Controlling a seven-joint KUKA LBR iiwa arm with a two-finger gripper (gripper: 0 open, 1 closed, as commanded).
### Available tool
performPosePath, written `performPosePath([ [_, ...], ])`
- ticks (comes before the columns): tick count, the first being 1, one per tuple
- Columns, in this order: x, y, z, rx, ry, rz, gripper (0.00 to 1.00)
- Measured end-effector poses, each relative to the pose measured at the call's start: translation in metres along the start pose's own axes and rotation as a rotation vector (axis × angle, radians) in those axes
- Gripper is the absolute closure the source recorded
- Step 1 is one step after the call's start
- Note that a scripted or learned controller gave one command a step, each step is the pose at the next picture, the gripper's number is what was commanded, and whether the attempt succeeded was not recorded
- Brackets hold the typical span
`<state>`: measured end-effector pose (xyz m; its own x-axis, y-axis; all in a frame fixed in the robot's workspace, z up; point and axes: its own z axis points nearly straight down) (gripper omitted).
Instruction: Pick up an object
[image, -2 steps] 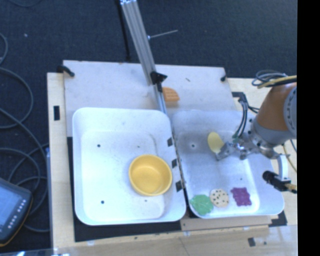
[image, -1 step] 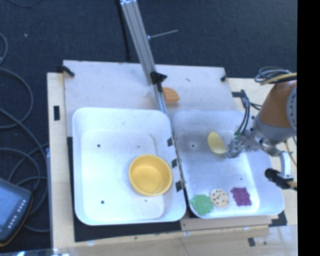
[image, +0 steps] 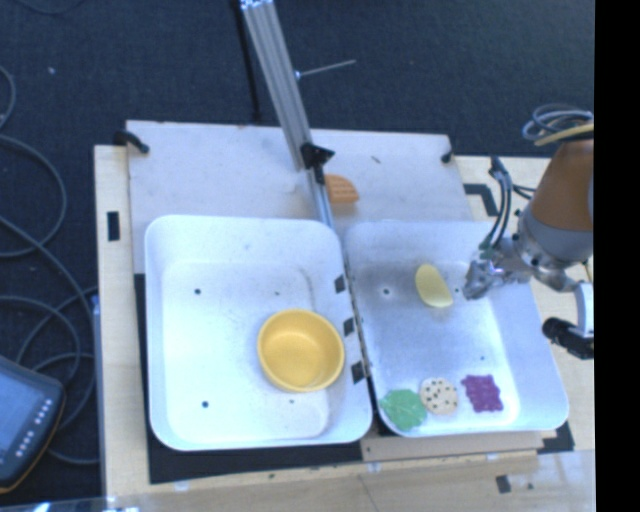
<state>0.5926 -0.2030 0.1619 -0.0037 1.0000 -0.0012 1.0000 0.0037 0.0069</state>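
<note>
Two glossy white bins (image: 250, 235); round yellow bowl (image: 300, 349) (smooth) in left.

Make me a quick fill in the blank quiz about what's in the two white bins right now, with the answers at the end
1. The yellow bowl sits in the ____ bin.
2. Along the right bin's near edge lie a green piece, a spotted cookie and a ____ piece.
3. The gripper hangs just right of a pale ____ object.
4. An ____ object lies on the bench behind the bins.

Answers: left; purple; yellow; orange
</note>
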Motion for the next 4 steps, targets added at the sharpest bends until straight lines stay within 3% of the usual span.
performPosePath([
  [2, 0.005, 0.004, -0.104, -0.002, -0.001, -0.002, 1.00],
  [4, 0.115, -0.019, -0.097, 0.005, 0.003, -0.004, 1.00],
])
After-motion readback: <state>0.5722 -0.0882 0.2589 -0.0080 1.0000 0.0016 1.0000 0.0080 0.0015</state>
